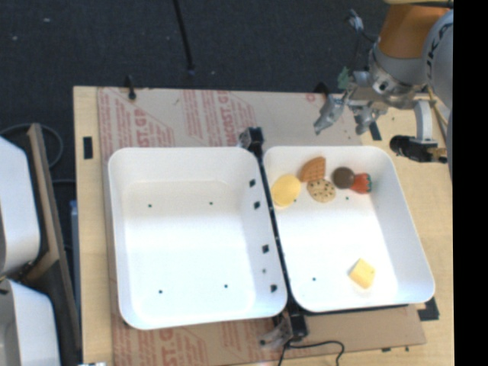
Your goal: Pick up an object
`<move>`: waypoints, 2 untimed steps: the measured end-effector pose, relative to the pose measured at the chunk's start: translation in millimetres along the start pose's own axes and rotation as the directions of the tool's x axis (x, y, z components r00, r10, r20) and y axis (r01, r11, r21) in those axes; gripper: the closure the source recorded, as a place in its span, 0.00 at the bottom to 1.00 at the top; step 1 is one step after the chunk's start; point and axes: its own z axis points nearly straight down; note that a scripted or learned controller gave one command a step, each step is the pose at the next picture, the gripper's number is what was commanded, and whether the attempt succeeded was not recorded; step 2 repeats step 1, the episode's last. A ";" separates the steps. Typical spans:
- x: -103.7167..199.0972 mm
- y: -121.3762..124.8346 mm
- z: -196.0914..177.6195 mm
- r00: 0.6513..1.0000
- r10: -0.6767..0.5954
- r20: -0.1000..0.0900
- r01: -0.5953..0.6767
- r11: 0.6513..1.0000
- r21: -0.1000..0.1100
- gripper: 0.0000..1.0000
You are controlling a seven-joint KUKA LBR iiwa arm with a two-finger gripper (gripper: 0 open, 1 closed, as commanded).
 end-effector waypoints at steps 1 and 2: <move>10.5 -8.9 181.5 1.000 0.000 -0.001 0.000 1.000 0.013 0.00; 10.5 -8.9 181.5 1.000 0.000 -0.001 0.000 1.000 0.013 0.00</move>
